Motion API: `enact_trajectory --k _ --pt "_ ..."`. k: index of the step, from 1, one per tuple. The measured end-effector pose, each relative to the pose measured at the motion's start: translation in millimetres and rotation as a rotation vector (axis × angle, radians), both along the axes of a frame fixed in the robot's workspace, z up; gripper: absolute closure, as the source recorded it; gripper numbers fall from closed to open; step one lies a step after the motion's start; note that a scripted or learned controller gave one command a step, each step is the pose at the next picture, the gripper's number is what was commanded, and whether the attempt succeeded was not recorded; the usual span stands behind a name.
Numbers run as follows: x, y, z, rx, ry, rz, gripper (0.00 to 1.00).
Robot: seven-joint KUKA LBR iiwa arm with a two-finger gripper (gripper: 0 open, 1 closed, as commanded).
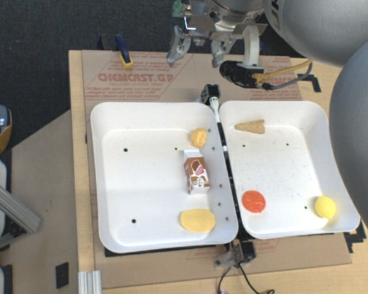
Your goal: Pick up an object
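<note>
Gripper, fingers spread and holding nothing, raised beyond the bins' 12 o'clock edge. Left bin: small carton near its 3 o'clock wall.

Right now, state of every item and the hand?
Hand: open, holding nothing, above the bench behind the bins.
Carton: lying flat, left bin.
Yellow oval: left bin, front.
Orange lump: left bin, back.
Cone: on its side, right bin.
Red disc: flat, right bin.
Lemon: right bin corner.

We're in a robotics lab here: a grey arm hangs over two white bins on a cardboard-covered bench. Loose cables trail off the bench's near edge, dark carpet beyond.
</note>
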State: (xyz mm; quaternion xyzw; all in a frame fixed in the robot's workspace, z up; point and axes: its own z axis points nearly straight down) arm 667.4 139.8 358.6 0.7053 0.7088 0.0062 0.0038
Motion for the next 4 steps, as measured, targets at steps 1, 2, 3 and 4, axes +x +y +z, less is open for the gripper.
enact_trajectory --k 1,2,3,4 --pt "-1 39 126 0.002 -0.004 0.001 0.00" --pt "-1 37 127 -0.004 0.009 -0.003 1.00" --pt "-31 5 125 -0.004 0.018 -0.007 1.00" --pt "-35 -22 163 -0.003 0.007 -0.008 1.00"
